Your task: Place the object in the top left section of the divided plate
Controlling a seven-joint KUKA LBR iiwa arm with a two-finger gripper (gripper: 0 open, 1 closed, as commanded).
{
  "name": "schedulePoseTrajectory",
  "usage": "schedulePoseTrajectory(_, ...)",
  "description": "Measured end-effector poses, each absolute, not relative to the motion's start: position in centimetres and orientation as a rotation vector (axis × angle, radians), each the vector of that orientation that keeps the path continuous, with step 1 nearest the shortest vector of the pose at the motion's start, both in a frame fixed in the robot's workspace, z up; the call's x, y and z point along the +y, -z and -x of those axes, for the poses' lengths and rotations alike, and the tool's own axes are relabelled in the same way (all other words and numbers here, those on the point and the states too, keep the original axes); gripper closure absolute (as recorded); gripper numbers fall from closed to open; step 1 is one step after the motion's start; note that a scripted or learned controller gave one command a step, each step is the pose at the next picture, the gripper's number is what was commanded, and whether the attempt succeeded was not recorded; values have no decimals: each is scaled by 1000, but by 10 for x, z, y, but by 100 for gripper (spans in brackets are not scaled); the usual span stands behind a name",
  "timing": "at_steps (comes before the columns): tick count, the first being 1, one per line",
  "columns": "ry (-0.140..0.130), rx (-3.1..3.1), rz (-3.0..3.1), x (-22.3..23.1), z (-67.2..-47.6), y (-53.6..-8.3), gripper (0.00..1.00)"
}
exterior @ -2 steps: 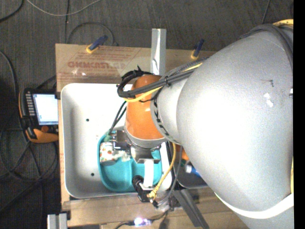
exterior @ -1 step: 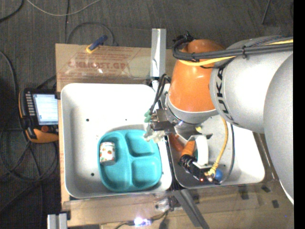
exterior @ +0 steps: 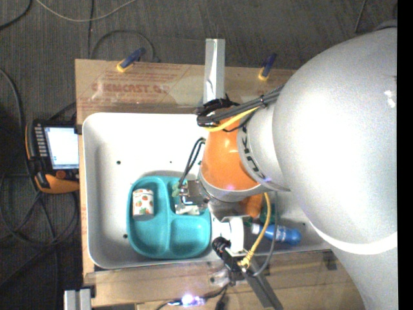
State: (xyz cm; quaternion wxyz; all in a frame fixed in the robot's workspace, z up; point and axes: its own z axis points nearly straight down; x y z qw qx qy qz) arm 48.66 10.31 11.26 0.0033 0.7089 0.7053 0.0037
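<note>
From the camera view, I see a teal divided plate (exterior: pixel 169 234) lying in the left white bin (exterior: pixel 103 173). A small white object with red and green markings (exterior: pixel 143 202) rests in the plate's top left section. The grey arm (exterior: pixel 335 147) with its orange band (exterior: pixel 222 163) reaches in from the right and covers the plate's upper right edge. The gripper (exterior: pixel 187 199) sits there, just beside the object; I cannot tell how it is set. A blue item (exterior: pixel 281 232) lies under the arm.
</note>
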Motion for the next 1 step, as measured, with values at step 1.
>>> schedulePoseTrajectory(1,4,2222,-2217,94,-485,-351,100)
